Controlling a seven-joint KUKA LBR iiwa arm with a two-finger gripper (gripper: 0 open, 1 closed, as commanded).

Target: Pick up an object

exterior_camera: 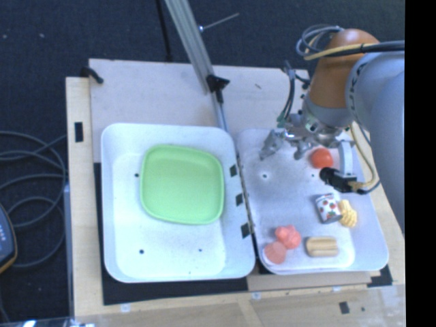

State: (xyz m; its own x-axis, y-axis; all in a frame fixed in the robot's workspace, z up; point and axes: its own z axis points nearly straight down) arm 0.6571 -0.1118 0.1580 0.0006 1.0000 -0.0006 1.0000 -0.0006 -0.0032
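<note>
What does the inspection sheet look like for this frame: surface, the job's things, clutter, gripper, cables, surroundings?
Surface: wooden bench bearing a left bin and a right bin, side by side.
Job's things: in the right bin, an orange ball, a red-and-white block, a yellow piece, a pink lump, a red disc and a tan roll. None is held.
Clutter: green plate lying flat in the left bin.
Gripper: gripper over the right bin's far end, beside the orange ball.
Cables: wire loops on the arm's wrist; dark cables on the floor at left.
Surroundings: dark carpet; slanted metal pole.
</note>
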